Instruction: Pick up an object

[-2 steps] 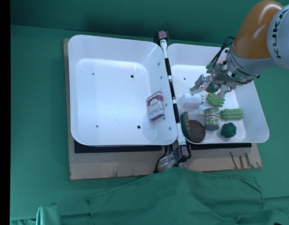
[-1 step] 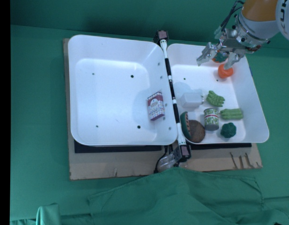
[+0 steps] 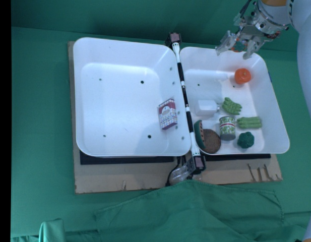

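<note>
Bins (image 3: 95, 54) two, red carton (image 3: 167, 113) one, green vegetables (image 3: 231, 106) three

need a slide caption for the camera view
Tool above the right bin's far edge holds a small orange object; the left bin contains one red-and-white carton.

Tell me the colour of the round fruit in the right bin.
Orange fruit, clearest in the camera view.

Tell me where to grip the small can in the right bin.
Take the can across its round sides, coming straight down from above. It stands upright with its top showing. The watermelon slice and green vegetables crowd it, so a sideways approach looks risky.
</note>
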Tool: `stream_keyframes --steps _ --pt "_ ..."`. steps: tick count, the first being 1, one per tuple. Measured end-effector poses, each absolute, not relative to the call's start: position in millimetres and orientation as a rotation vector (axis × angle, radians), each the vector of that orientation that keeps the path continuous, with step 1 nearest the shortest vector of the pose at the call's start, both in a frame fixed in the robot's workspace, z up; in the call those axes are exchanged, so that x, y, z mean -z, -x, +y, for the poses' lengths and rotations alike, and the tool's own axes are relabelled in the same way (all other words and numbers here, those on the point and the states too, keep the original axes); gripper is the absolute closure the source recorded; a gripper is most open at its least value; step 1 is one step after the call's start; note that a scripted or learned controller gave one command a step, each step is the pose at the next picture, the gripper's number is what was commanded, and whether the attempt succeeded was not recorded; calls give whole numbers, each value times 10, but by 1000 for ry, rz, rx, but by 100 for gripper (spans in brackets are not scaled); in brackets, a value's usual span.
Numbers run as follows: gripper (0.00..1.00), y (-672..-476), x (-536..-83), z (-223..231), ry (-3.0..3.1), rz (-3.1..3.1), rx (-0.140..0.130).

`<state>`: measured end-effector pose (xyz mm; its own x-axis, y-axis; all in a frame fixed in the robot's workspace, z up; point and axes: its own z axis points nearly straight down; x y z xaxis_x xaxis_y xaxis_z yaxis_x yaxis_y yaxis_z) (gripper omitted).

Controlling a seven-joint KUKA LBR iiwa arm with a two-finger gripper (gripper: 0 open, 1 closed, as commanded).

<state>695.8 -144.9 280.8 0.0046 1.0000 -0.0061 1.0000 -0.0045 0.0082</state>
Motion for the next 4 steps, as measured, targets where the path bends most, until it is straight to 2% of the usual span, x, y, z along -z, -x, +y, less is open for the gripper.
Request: stream_keyframes --steps 1,2,3,4 --pt "0 -6281 -2224 -1365 -2230 2218 7" --pt "0 -5966 -1906 -1267 -2217 2210 -9" --pt "100 -5967 -2017 -1274 -2217 2204 -11" --pt "100 -6108 -1854 -1469 -2217 2211 -12"
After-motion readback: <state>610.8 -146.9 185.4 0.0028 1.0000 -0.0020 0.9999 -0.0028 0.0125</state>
